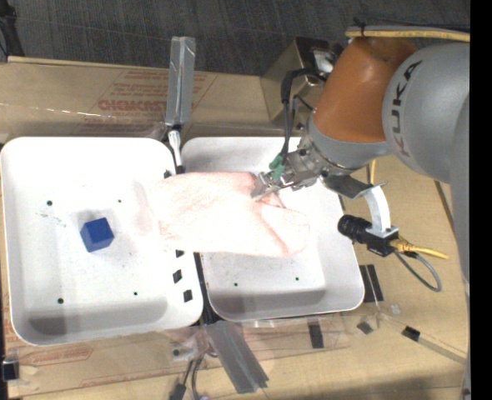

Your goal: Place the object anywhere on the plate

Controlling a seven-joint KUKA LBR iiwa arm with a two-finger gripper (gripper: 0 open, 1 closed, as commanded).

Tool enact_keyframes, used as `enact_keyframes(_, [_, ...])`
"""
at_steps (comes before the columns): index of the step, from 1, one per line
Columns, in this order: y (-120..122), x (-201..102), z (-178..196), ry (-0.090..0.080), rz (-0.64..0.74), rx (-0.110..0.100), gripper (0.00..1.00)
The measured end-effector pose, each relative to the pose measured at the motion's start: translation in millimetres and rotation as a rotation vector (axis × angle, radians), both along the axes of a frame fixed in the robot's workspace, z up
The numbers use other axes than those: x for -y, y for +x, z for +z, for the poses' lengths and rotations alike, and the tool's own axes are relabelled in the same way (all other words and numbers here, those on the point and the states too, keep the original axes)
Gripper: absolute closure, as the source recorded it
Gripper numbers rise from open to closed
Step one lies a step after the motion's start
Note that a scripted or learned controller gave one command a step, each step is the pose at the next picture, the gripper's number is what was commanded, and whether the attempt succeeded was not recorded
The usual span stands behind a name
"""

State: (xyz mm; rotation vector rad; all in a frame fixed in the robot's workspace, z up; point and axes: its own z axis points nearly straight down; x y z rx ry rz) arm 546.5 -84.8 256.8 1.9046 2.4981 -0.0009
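Low in the left bin [29,223] sits a blue cube [97,233], while the hand [273,182] (finger spread: cannot tell) hangs over the right bin [338,282], touching a pale pink cloth [221,219] draped across both bins.
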Motion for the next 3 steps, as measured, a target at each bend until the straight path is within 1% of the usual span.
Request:
enact_keyframes(1, [0,-2,-26,0.000,0.004,-0.004,1.00])
enact_keyframes(2, [-11,-52,-34,0.001,0.411,-0.005,1.00])
enact_keyframes(3, [-16,-102,-22,0.000,0.817,-0.001,1.00])
